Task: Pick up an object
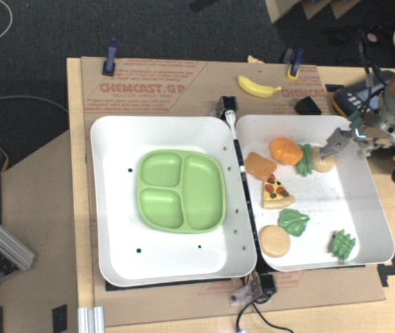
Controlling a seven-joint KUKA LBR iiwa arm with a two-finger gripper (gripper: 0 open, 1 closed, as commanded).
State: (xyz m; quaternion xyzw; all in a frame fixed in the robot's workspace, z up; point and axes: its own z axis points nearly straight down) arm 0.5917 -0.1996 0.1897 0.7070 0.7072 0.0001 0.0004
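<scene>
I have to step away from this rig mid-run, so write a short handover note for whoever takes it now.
Gripper: low over the right bin, far side, beside a small tan piece. Whether it is open or shut cannot be told, and nothing is seen held.
Right bin: orange piece, brown slice, pizza slice, green leaf, round cracker, green cluster.
Left bin: green divided plate.
Banana lies on the board behind the bins.
Done: nothing lifted. Left: grasp and raise one object.
</scene>
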